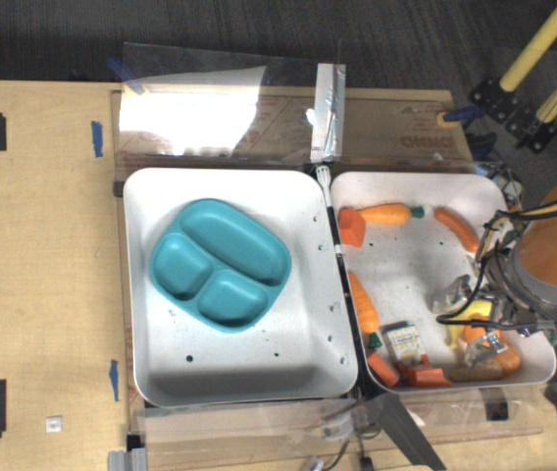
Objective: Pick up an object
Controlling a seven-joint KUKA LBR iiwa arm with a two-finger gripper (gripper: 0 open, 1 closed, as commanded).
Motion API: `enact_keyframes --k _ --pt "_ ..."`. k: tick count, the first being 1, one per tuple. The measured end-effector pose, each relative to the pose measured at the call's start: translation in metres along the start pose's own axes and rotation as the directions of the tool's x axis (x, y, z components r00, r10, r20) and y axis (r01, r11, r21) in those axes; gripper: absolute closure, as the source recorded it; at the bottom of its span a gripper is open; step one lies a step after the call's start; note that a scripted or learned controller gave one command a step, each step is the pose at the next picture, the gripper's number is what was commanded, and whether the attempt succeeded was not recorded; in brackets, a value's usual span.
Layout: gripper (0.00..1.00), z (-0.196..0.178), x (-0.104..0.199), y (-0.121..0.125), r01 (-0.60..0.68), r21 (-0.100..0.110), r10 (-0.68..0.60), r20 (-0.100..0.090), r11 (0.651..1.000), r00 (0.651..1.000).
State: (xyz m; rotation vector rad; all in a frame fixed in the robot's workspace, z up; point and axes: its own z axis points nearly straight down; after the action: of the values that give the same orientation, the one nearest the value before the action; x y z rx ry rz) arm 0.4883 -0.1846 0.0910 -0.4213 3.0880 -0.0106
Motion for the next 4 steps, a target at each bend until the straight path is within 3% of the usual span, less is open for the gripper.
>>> enact_keyframes --k 1,2,3,4 --pt "0.00 0.006 -0.088 -0.058 0.056 -0.007 -0.056 -0.013 0.998 0.998" --pt "0.00 0.004 -0.065 -0.040 0.027 -0.007 -0.027 -0.014 1.000 1.000" --pt "0.00 0.004 -0.077 -0.016 0.092 -0.007 -0.092 -0.013 0.996 0.996" --pt "0.00 0.003 -0.036 -0.010 0.078 -0.008 -0.078 -0.014 0.997 0.997"
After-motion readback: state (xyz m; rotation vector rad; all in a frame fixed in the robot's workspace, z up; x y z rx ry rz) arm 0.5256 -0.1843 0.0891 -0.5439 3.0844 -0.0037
